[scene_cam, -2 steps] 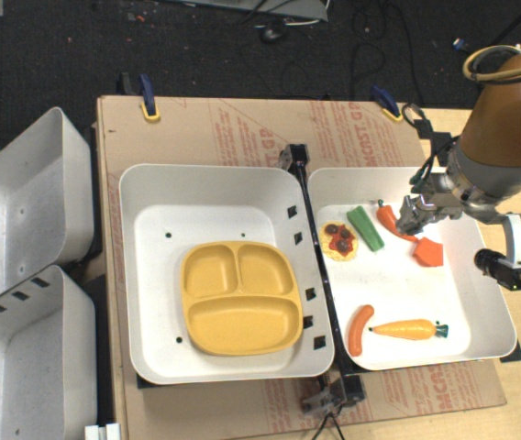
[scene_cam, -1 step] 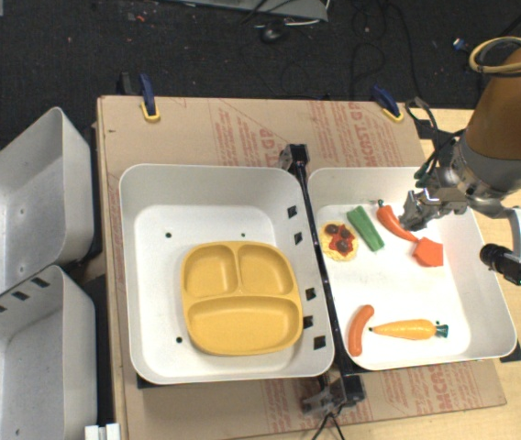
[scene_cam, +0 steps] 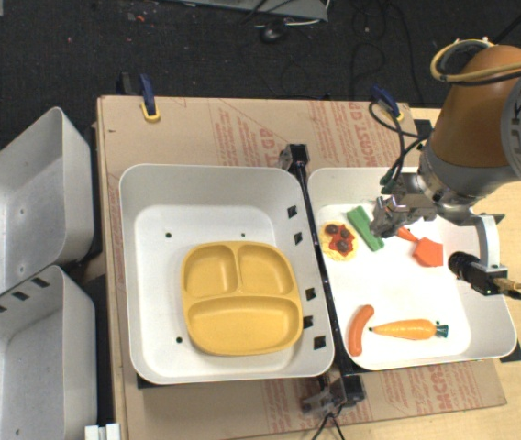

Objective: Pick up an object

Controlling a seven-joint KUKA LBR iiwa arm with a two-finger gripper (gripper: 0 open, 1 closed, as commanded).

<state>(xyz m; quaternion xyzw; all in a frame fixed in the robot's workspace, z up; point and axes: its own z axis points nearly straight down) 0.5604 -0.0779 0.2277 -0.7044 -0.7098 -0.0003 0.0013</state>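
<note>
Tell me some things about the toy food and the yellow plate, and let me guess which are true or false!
1. The yellow divided plastic plate sits in the left white bin. True.
2. The orange toy carrot lies on the plate. False: it lies in the right white bin.
3. The red toy sausage lies just left of the carrot. True.
4. The gripper hovers over the left bin. False: it is over the right bin, beside the green flat block.
5. The small round toy pizza is blue. False: it is yellow with dark toppings.
</note>
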